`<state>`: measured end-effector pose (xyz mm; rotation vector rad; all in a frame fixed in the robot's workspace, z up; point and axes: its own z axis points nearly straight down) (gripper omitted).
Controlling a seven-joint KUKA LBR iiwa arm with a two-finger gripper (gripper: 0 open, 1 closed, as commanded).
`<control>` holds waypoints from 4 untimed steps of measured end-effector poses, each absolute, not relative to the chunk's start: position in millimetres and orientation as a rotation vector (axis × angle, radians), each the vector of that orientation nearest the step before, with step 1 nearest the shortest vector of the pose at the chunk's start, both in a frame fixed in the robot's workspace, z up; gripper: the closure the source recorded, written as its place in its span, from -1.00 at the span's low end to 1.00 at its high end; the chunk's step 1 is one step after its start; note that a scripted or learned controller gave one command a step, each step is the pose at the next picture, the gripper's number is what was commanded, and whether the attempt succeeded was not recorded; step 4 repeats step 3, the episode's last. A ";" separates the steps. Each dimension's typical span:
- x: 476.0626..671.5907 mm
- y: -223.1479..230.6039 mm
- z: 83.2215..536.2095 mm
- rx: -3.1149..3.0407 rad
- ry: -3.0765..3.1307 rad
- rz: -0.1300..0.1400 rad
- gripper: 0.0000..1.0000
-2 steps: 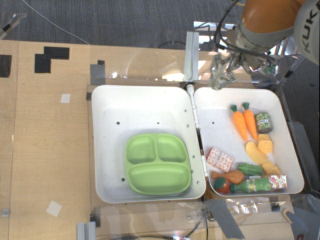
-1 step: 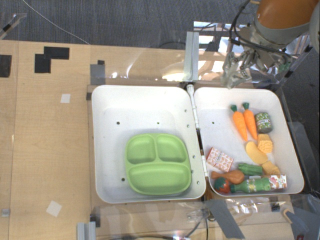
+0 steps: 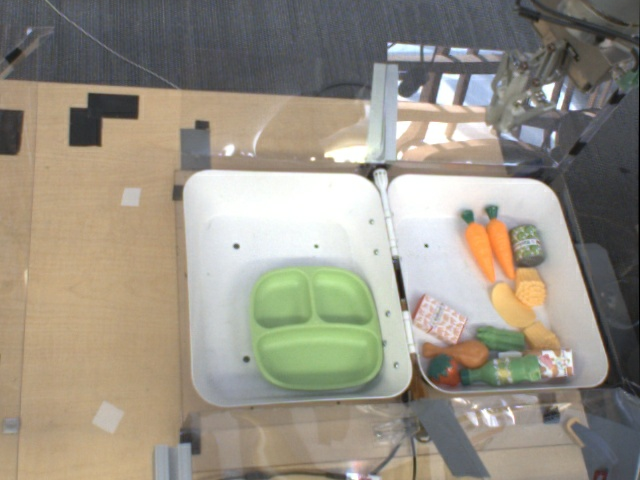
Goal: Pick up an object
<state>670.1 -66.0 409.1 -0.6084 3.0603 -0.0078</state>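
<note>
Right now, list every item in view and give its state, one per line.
Green three-compartment plastic plate: flat in the left white bin, nothing on it.
Two orange toy carrots: lying side by side in the right white bin.
Red-and-white patterned small box: lying flat.
Green toy bottle: on its side.
Gripper: raised beyond the bins, touching nothing.

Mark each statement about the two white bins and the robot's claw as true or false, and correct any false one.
1. The green divided plate lies in the left bin. True.
2. Two toy carrots lie in the left bin. False: they lie in the right bin.
3. The claw is above the far edge of the right bin, away from the food toys. True.
4. The green plate has five compartments. False: it has three.
5. The claw is lifting a carrot. False: both carrots lie in the bin.
</note>
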 end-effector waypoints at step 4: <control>674.4 -145.7 355.1 -0.892 2.975 -0.018 1.00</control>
